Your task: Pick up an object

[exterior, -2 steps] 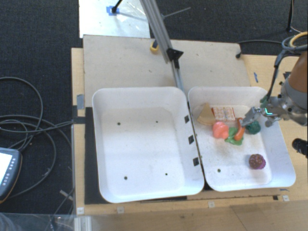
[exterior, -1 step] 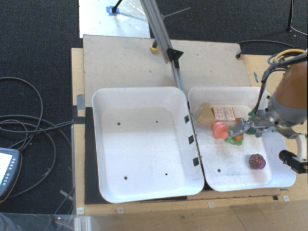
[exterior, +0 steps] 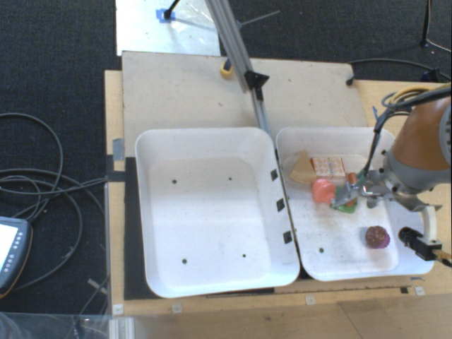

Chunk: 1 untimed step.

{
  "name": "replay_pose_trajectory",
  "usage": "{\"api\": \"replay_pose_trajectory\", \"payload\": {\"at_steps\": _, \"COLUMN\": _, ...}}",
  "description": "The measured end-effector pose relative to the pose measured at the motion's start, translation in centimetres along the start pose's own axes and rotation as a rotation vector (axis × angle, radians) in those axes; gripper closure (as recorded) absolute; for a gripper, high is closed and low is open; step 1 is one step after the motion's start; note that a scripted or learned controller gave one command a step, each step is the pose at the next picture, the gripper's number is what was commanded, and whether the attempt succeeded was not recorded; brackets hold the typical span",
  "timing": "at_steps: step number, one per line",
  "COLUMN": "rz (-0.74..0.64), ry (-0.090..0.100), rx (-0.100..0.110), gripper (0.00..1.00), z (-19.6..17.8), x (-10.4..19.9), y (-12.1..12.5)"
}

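Right now the arm reaches in from the right over the right bin (exterior: 321,263), with its gripper (exterior: 351,189) low among a small cluster of things near the bin's middle. Whether anything sits between the gripper's tips I cannot tell; the wrist body covers most of them and the area is too small and cluttered to read.

Candidates for the pick all lie in that bin: a pink-orange rounded object (exterior: 323,190) just beside the gripper's left, a green piece (exterior: 346,205) touching or directly under it, a flat printed card (exterior: 328,166) on a tan piece (exterior: 302,167) toward the far wall, and a dark purple ball (exterior: 377,237) apart, nearer the front edge. The left bin (exterior: 205,210) is not involved.

To do this step well, I judge the closing should be centred on one item only, the green piece or the pink one, not straddling both, since a pinch on two touching things tends to squirt one out. A straight lift before any sideways travel would keep it clear of the bin wall
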<state>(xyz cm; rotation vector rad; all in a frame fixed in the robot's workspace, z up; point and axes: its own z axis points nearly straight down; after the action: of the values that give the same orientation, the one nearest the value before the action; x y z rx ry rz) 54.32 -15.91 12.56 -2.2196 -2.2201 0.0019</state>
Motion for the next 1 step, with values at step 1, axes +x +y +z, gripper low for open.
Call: {"api": "replay_pose_trajectory", "payload": {"at_steps": 1, "rz": 0.000, "ry": 0.000, "rx": 0.000, "gripper": 0.00, "z": 3.69, "x": 0.04, "y": 0.00}}
